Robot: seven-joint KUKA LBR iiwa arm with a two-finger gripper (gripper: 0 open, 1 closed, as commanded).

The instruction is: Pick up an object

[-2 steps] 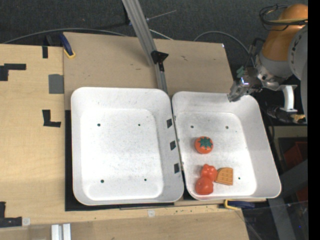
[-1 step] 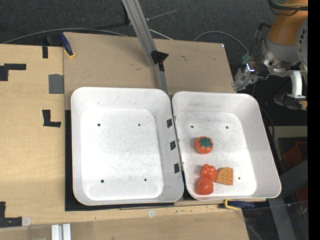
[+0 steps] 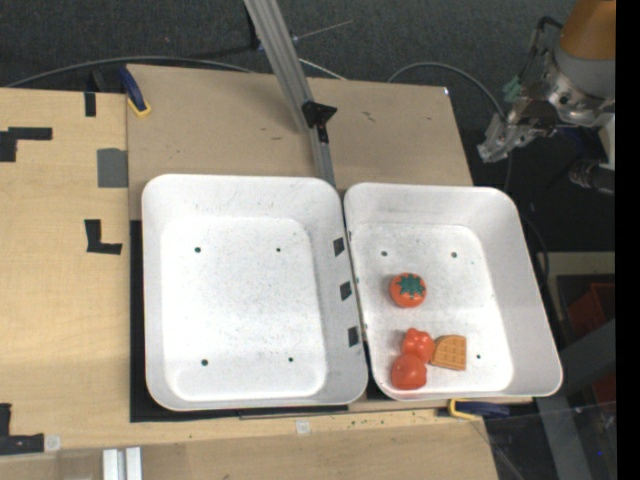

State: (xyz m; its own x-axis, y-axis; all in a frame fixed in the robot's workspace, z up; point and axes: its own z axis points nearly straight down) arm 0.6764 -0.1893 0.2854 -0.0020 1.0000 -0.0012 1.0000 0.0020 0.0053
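The right bin (image 3: 500, 218) holds three small toys. An orange tomato-like toy with a green top (image 3: 408, 289) lies near the bin's middle. A red pepper-like toy (image 3: 411, 358) rests close to the front wall, and a tan waffle-like piece (image 3: 450, 352) touches its right side. My gripper (image 3: 497, 144) hangs at the upper right, above and beyond the right bin's far right corner, well away from the toys. Nothing shows between its fingers.
The left bin (image 3: 160, 268) stands against the right one. A slanted metal pole (image 3: 290, 68) with a black clamp runs down to the seam between the bins. Cables lie on the dark floor behind the bench.
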